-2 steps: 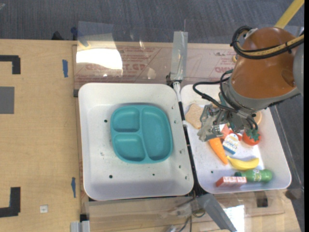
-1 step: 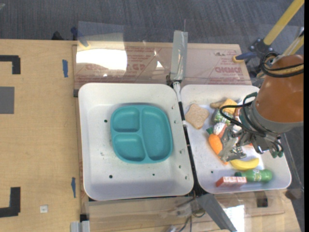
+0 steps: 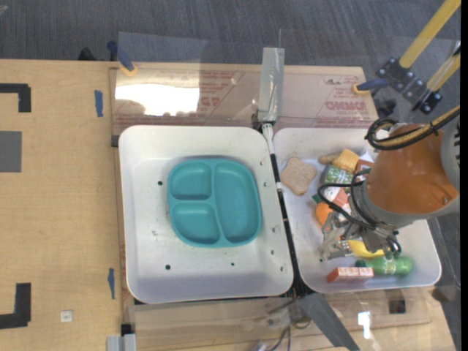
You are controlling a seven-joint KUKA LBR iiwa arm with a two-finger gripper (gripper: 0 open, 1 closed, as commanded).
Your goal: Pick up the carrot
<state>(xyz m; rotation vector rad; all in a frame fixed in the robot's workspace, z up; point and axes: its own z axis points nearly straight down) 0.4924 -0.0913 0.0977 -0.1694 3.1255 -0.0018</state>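
The carrot (image 3: 322, 213) is a small orange piece lying in the right bin (image 3: 424, 269), near its middle left. My gripper (image 3: 334, 241) reaches down into that bin just in front of the carrot, close to it, over a cluster of toy food. The arm's orange band (image 3: 406, 178) hangs above and hides part of the bin's right half. I cannot make out anything held by the gripper.
Around the carrot lie a bread slice (image 3: 297, 175), a cheese wedge (image 3: 348, 159), a green can (image 3: 337, 175), a yellow banana (image 3: 368, 248), a green bottle (image 3: 391, 267) and a red packet (image 3: 351, 273). The left bin (image 3: 139, 196) holds a teal divided plate (image 3: 215, 202).
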